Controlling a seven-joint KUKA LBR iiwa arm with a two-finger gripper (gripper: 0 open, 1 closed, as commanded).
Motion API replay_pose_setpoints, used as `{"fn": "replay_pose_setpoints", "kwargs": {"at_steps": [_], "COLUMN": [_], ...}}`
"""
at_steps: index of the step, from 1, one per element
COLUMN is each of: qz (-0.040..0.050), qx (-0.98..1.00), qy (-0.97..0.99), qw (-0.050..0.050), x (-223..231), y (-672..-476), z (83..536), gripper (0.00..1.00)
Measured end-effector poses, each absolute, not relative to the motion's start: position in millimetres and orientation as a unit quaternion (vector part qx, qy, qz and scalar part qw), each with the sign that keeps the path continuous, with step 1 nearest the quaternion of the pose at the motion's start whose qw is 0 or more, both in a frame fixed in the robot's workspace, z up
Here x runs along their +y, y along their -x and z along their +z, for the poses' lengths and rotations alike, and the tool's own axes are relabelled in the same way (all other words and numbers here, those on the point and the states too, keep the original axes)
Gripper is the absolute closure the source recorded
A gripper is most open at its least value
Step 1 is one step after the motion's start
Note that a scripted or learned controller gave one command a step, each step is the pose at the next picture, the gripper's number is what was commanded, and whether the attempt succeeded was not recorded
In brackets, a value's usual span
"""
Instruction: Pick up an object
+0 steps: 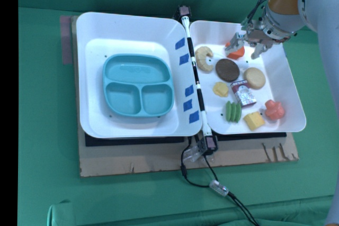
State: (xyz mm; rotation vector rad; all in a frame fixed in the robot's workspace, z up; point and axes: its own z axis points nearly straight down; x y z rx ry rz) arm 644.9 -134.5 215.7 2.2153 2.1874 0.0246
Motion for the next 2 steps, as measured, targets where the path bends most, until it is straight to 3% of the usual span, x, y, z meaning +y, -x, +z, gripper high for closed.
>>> {"fn": "replay_pose_setpoints", "kwargs": {"at_steps": [1,2], "qz": [0.0120,0.0118], "qx": [0.700,0.700], "qy": [-0.714,-0.714], "qw": [0.021,0.021], "x": [-137.1,-137.1], "y": [-647.5,-647.4], "z": [233.0,232.9], "gripper": [1.00,0.00]}}
